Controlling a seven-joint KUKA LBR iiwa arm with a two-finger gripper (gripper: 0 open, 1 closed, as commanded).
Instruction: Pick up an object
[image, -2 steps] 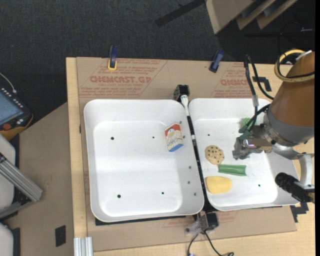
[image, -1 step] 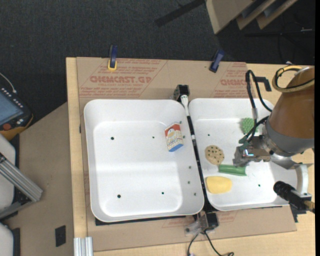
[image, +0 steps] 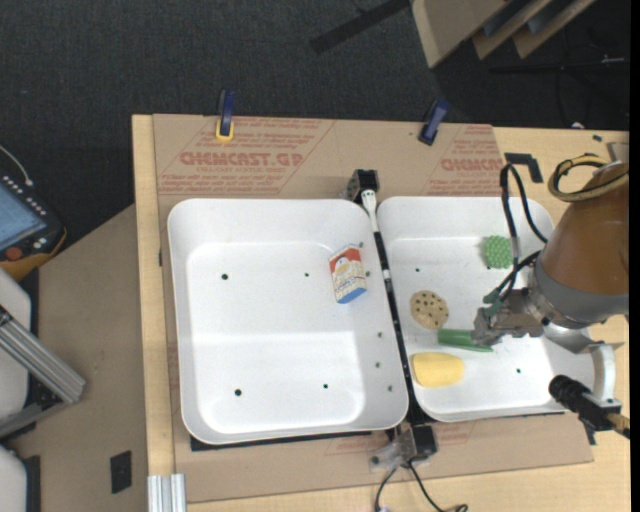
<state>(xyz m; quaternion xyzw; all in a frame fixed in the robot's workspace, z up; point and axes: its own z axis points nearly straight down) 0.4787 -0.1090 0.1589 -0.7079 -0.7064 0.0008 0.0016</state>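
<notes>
In the right bin (image: 520, 395) lie a round brown speckled cookie (image: 428, 308), a yellow lemon-like lump (image: 438, 369), a small green textured piece (image: 496, 250) and a flat green stick (image: 458, 340). My gripper (image: 492, 328) is low in this bin, right of the cookie and above the yellow lump. The stick's right end runs under the gripper, and the contact itself is hidden. A small white, red and blue carton (image: 347, 273) lies in the left bin (image: 200, 330) near its right wall.
The grey arm with its orange band (image: 590, 250) covers the right bin's right side, with black cables (image: 515, 200) looping above it. A black divider rail (image: 385, 290) runs between the bins. Clamps (image: 226, 115) hold the cardboard's far edge.
</notes>
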